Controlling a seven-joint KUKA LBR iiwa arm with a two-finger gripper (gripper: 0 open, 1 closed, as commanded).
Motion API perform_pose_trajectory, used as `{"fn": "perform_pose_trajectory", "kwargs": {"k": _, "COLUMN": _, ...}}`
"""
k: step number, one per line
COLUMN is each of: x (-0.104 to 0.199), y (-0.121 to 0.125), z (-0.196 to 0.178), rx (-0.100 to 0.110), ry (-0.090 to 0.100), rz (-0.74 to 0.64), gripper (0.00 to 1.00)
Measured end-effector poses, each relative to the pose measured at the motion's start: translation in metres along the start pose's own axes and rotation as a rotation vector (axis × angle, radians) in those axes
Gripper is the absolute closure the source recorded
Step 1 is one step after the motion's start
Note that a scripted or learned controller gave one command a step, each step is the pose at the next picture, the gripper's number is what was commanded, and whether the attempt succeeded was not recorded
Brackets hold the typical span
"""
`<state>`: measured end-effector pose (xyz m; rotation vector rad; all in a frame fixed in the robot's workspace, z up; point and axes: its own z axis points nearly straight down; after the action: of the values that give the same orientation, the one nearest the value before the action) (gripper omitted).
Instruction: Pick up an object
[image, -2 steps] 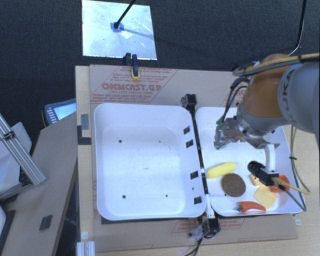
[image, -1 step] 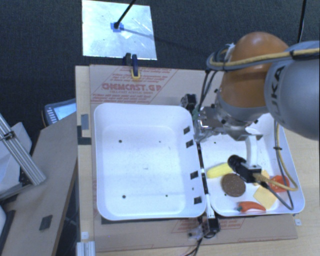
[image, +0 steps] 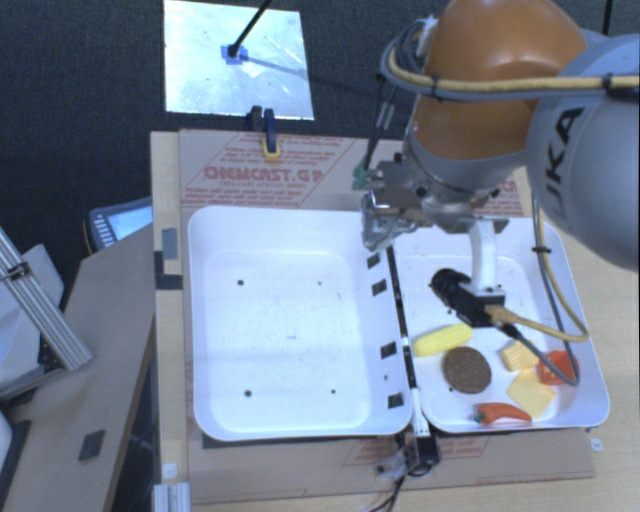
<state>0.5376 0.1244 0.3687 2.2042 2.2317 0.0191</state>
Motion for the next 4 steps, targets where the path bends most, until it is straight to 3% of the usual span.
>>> {"fn": "perform_pose_trajectory", "kwargs": {"k": 1, "x": 0.081, "y": -0.025, "z": -0.051, "rx": 0.006, "ry": 0.000, "rz": 0.000, "gripper": 1.00}}
{"fn": "perform_pose_trajectory", "kwargs": {"k": 2, "x": 0.075, "y": -0.023, "z": -0.059, "rx": 0.008, "ry": -0.004, "rz": 0.002, "gripper": 1.00}}
{"fn": "perform_pose_trajectory", "kwargs": {"k": 3, "x": 0.112, "y": -0.030, "z": 0.080, "rx": 0.023, "ry": -0.009, "rz": 0.004, "gripper": 1.00}}
{"fn": "perform_pose_trajectory", "kwargs": {"k": 4, "x": 0.108, "y": 0.023, "z": 0.125, "rx": 0.011, "ry": -0.005, "rz": 0.013, "gripper": 1.00}}
